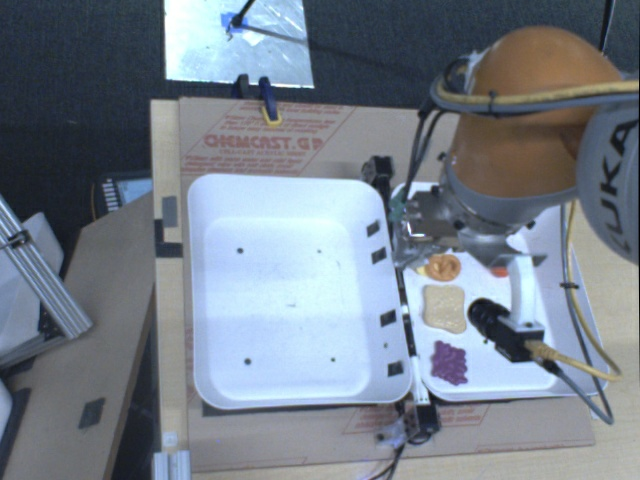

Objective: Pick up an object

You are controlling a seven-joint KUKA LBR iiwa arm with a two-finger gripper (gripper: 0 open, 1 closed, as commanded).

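Grey arm [530, 98] with the orange dome hangs over the right bin [500, 388], gripper [428, 240] tucked under the wrist so I can't tell if it's open or closed, with a beige bread slice [445, 308] near it, purple grapes [449, 362] farther off, and an orange round piece [442, 266] right beside it.

Wide open floor across left bin [290, 288]. Crowded down left side of right bin [487, 379]: orange piece [442, 266], beige slice [445, 308], purple cluster [449, 362] in a close row. Blocked from above over upper half by arm [530, 118].
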